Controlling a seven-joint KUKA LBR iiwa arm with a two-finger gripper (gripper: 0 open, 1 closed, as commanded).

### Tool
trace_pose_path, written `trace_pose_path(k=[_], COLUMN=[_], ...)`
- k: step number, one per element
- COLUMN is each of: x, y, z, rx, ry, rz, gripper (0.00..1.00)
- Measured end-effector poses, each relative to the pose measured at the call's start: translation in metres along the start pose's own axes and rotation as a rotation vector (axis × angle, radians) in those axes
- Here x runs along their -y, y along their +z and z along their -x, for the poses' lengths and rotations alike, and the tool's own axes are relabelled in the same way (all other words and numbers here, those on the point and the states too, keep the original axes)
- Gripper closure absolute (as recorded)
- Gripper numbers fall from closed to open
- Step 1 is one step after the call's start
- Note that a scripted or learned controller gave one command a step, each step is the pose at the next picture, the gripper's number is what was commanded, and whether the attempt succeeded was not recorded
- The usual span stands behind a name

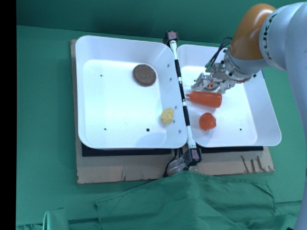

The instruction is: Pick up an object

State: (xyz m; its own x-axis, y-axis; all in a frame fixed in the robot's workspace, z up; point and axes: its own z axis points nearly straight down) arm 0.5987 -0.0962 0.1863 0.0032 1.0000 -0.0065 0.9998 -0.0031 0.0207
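Green bench, two white bins: my claw hovers in right bin just above orange carrot, finger state can't tell; approach step, next drop & pinch.

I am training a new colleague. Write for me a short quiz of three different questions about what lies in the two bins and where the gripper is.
1. True or false: the brown round disc lies in the same bin as the orange carrot-shaped piece.
2. Multiple choice: the gripper is above which bin? A) the left bin B) the right bin C) neither
3. Fill in: the small yellow piece lies in the ____ bin, near the divider bar.

Key: 1. False, the disc is in the left bin and the carrot-shaped piece in the right. 2. B. 3. left.
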Motion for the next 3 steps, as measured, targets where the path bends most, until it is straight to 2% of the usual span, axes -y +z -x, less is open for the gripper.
trace_pose_path(k=[1,2,3], x=[-0.002,-0.002,-0.027], y=[-0.014,-0.013,-0.084], z=[0.002,0.001,0.021], rx=[0.002,0.001,-0.002], ry=[0.004,0.004,0.000], rz=[0.009,0.007,-0.007], gripper=[1.00,0.00,0.00])
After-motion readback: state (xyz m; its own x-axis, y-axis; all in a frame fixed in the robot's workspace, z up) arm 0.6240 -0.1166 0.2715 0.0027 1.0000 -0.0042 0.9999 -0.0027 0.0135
